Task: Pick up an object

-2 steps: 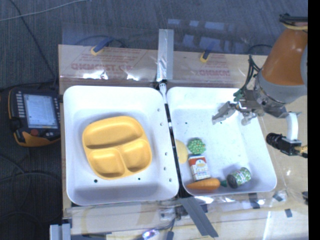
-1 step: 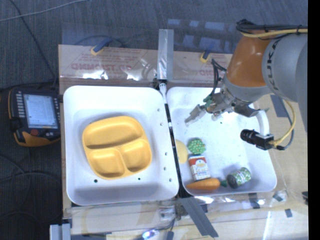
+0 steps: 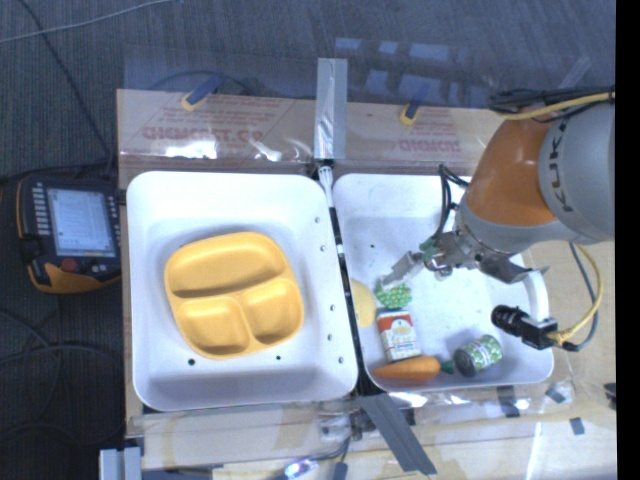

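**Arm over right bin, nothing held**

Far left of frame: pendant (image 3: 68,230) on the floor, screen lit. Left bin (image 3: 150,208) holds a yellow tray (image 3: 233,293), three compartments, lying flat near centre.

Right bin (image 3: 390,203), lower part of frame: yellow disc (image 3: 362,302) against the left wall, green pouch (image 3: 394,294) just beside it, red box (image 3: 399,334) below the pouch, carrot (image 3: 406,370) along the bottom wall, green can (image 3: 478,354) on its side to the right, near the carrot's tip.

Gripper (image 3: 412,264) is just above-right of the pouch, fingers apart, nothing between them. Arm (image 3: 530,183) fills upper right.
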Action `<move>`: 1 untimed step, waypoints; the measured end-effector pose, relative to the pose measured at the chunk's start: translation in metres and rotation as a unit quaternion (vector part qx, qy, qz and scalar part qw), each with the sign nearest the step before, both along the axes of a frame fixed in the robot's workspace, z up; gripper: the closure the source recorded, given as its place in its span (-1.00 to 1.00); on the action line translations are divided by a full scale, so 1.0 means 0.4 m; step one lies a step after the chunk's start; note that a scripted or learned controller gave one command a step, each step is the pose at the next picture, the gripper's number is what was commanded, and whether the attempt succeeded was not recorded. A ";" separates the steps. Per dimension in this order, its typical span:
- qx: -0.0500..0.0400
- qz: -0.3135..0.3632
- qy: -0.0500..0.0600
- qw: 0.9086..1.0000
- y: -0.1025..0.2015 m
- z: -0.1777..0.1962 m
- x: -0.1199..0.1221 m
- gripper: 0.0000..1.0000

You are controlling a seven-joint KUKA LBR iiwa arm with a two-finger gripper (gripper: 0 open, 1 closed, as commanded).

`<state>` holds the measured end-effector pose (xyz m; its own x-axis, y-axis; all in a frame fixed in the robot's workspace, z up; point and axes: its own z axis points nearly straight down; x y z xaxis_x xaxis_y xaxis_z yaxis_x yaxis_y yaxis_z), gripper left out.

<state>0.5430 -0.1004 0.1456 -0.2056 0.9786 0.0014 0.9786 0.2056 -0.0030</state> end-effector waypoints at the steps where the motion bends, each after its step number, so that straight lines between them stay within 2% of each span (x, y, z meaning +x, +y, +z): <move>1: 0.000 -0.005 -0.015 1.000 -0.021 -0.125 -0.124 -1.00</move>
<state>0.4934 -0.1090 0.0958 -0.1962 0.9805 -0.0040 0.9802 0.1963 0.0274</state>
